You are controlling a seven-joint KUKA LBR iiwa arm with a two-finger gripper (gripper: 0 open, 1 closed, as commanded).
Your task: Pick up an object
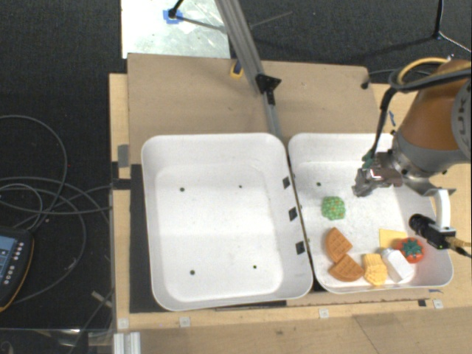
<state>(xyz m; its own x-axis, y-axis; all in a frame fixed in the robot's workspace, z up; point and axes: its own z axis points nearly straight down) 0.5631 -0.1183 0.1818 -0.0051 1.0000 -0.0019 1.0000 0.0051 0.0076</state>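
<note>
My gripper (363,188) hangs over the right bin (310,153), near its middle right, with nothing visible between its fingers. A green bumpy ball (333,208) lies just below and left of it, apart from it. Along the bin's front lie two brown waffle-like pieces (338,243) (345,269), a yellow waffle piece (375,269), a yellow wedge (391,237), a white block (398,265) and a red and green item (412,250).
The left bin (214,220) sits beside the right one, joined by black clips (292,213). A grey tripod pole (247,46) slants down to the bins' back edge. Cables and a handheld pendant (11,260) lie on the floor at left.
</note>
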